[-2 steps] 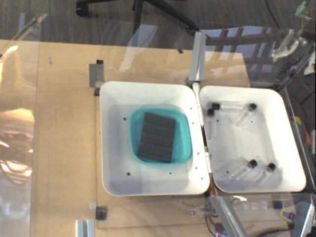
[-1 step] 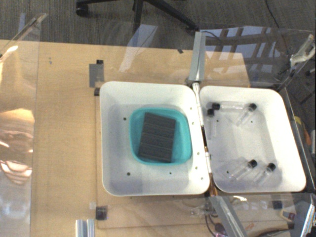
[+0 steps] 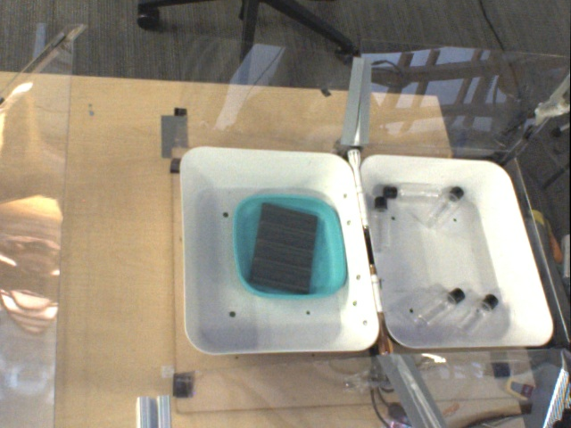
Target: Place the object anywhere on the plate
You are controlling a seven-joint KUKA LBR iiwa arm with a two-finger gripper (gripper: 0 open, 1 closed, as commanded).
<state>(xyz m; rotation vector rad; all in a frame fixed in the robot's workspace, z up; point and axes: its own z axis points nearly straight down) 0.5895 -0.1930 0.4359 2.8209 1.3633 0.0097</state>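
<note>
I see dark ribbed object point(image 3: 285, 248) lying flat on teal plate point(image 3: 332, 275), centre of left bin point(image 3: 203, 319). Object corner near plate's front rim; any nudge could tip it off. Jaw state: cannot tell from here.

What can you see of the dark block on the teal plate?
The dark block is a flat charcoal-grey rectangle with fine ridges running across its top, foam-like or rubbery by its look. It lies flat inside the teal plate, slightly skewed, its long side running up and down the view. The plate sits in the left white bin. Nothing else touches it.
</note>
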